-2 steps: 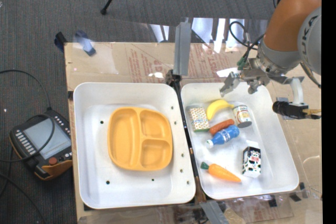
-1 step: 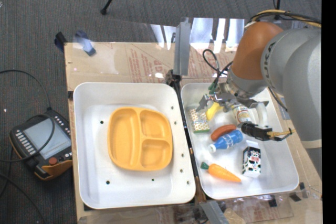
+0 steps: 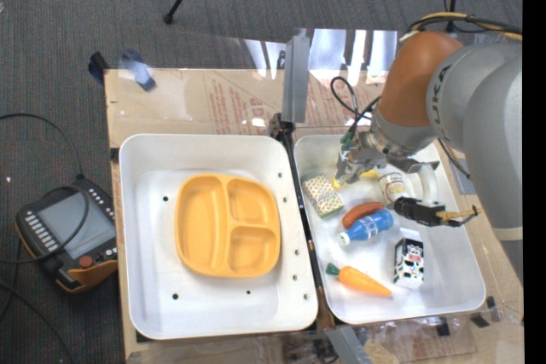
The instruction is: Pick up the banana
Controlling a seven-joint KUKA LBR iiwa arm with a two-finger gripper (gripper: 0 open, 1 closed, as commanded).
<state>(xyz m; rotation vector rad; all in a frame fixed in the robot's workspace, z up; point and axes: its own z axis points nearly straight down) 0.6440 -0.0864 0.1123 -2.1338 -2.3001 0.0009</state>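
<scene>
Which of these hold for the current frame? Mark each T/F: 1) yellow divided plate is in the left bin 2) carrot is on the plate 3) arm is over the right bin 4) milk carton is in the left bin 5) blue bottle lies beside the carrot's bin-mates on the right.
1) The yellow divided plate sits in the left bin. True.
2) The carrot lies on the plate. False: it lies in the right bin.
3) The gripper is over the right bin. True.
4) The milk carton is in the left bin. False: right bin, beside the carrot.
5) The blue bottle lies in the right bin. True.
</scene>
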